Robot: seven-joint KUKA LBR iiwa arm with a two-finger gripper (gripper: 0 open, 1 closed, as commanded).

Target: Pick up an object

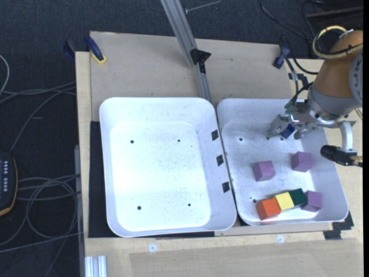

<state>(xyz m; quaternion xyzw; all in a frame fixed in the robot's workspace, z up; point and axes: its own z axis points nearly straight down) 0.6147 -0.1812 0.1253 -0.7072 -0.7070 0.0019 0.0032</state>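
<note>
Over the right bin [230, 154], near its far edge, the gripper [281, 130] is hanging at the end of the grey arm, whose orange band [334, 68] is showing at the view's right side. Its fingers are spreading apart, pointing toward the view's left, and nothing is sitting between them, with only bare white bin floor beneath. Nearer the camera in that same bin, a purple cube [264, 170] is lying toward the middle, apart from the gripper, and a second purple cube [301, 161] is lying to its right, closer to the arm's wrist. Along the near wall of the bin, a short row of blocks is sitting touching one another: an orange block [268, 208] at the left end, a yellow block [284, 201] next to it, then a green block [298, 197], and a third purple cube [314, 200] just beside the green one at the right end. Beside it, the left bin [106, 126] is lying on the bench [144, 56] with its speckled white floor bare. A slanted metal pole [181, 27] is crossing the far side of the bench and reaching down to where the two bins meet, and blue clamps [95, 49] are gripping the bench's far corners.
</note>
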